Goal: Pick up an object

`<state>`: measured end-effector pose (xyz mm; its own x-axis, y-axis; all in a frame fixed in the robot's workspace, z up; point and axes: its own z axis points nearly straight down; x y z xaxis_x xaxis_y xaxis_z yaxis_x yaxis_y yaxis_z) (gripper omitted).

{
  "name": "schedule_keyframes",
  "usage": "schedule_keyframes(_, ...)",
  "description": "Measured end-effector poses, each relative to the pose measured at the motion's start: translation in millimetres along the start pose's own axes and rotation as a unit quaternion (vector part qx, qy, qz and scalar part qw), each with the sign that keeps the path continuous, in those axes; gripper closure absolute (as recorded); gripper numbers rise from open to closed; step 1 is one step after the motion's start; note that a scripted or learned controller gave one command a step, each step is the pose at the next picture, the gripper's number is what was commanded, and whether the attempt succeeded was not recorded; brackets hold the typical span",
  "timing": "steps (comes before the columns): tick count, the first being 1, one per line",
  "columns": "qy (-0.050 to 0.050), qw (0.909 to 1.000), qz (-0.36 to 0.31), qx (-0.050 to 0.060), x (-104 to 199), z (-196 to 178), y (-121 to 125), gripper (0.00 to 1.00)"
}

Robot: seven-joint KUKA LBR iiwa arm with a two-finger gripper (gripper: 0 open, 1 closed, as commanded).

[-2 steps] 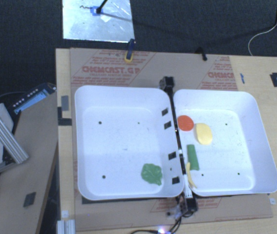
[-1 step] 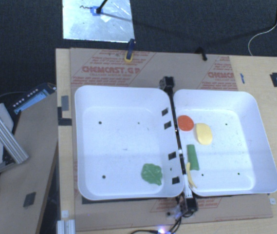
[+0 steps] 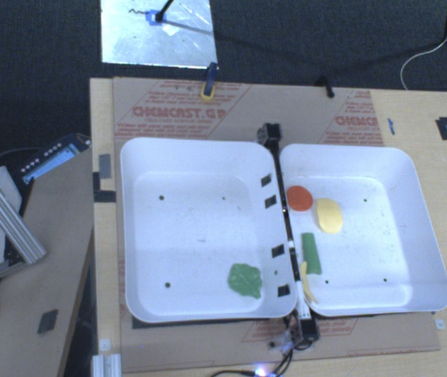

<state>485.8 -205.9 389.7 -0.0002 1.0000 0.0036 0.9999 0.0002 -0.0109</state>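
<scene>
Stick [image 3: 311,253] of green lay lengthwise along the right bin's [image 3: 384,246] left wall. Tool's state could not be told.

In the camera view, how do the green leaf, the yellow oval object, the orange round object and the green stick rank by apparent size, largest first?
1. green leaf
2. yellow oval object
3. orange round object and green stick: these two look alike in area, so I leave them unranked.

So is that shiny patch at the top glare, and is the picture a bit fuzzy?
Camera view: the silver sheet on the dark floor glares brightly; both white bins look washed out; small items like the green leaf have soft edges and faint shadows.
</scene>
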Motion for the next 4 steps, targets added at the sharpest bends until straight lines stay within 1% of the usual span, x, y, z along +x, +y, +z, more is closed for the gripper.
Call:
schedule_keyframes(1, -0.006, 0.9999, -0.002, -0.015, 1, -155, -1, 1.0)
schedule_keyframes(2, 0.001, 1.0, -0.006, 0.0, 84, -11, 1, 1.0)
schedule_keyframes(3, -0.003, 0.9999, -0.003, -0.015, 98, -154, 0, 1.0)
schedule_keyframes(4, -0.001, 1.0, -0.006, -0.002, 176, -37, 16, 1.0)
